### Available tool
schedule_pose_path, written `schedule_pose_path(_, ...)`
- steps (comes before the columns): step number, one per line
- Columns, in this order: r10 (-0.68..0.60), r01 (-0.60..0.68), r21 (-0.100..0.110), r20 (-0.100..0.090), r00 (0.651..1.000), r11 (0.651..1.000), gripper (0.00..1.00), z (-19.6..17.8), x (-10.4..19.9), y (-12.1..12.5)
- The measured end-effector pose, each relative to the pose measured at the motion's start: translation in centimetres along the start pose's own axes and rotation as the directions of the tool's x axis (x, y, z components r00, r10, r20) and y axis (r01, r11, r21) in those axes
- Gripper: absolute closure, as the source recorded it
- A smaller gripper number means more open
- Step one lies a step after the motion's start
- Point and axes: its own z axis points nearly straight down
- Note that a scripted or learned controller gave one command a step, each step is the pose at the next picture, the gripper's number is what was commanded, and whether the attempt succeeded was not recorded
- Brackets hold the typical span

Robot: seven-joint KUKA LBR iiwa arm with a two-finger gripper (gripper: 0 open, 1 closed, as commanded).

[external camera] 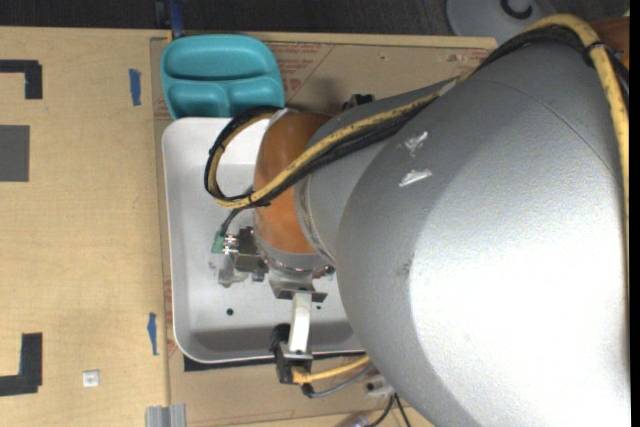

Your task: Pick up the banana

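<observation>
The hand (240, 260) hangs over the white bin (190, 215), beneath the arm (480, 215).

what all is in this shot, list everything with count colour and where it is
white bin: one, white, left-centre of the bench, right part hidden under the arm
moulded plastic piece: one, teal, at the bin's top edge in the view
bench top: one, tan, under everything
tape marks: three, black to dark grey, along the bench's left side
tape bits: two, blue, on the bench just left of the bin
stand: one, grey, round base and pole on the dark floor, top right
arm: one, grey with an orange band, yellow and black cables, reaching in from the right
gripper: one, metallic, over the bin's middle
</observation>
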Motion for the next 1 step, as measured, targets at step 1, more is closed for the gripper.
schedule_pose_path(1, -0.003, 0.003, 0.0, 0.0, 1.0, 1.0, 1.0, -0.99, 0.05, -0.01)
